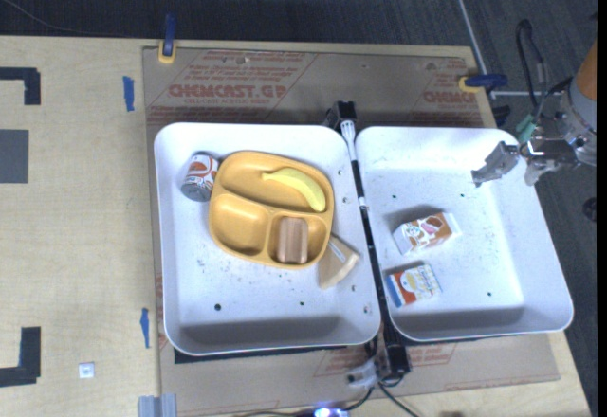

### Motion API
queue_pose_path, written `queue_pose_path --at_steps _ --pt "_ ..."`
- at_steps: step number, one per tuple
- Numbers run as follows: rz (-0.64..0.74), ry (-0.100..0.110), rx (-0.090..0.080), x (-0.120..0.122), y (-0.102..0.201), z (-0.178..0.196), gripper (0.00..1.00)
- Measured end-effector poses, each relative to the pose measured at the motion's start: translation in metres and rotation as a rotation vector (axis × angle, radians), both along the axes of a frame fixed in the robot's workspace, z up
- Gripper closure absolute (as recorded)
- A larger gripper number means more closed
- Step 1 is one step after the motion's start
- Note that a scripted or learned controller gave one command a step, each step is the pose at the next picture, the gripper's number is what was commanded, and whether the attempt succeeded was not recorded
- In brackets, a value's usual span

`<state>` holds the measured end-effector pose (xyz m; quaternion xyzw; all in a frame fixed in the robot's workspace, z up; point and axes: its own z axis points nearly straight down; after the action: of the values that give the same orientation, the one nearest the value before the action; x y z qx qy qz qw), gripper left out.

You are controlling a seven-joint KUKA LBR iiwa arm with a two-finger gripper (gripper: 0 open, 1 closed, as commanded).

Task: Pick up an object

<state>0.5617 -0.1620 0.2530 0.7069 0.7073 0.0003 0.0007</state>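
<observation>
In the right bin lie two small cartons: an orange-and-white one near the middle and a white, blue and orange one just in front of it. My gripper hangs over that bin's far right corner, up and to the right of both cartons. Its fingers stand apart, open, with nothing between them. The left bin holds a yellow divided plate bearing a banana and a brown block.
A drinks can lies at the plate's left, and a beige wedge leans at its right front corner. A black divider runs between the bins. Blue clamps hold the brown board behind them.
</observation>
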Motion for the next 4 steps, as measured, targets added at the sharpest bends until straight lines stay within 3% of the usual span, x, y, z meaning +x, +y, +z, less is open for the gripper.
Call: queue_pose_path --at_steps 1,2,3,4 --pt "-0.001 0.001 0.0 0.027 -0.006 -0.155 0.0" --pt "-0.001 -0.011 -0.004 -0.04 0.034 -0.164 0.0" --pt "-0.004 -0.02 -0.014 -0.039 0.03 -0.153 1.0" --pt "0.0 0.0 0.0 -0.082 0.067 -0.065 1.0"
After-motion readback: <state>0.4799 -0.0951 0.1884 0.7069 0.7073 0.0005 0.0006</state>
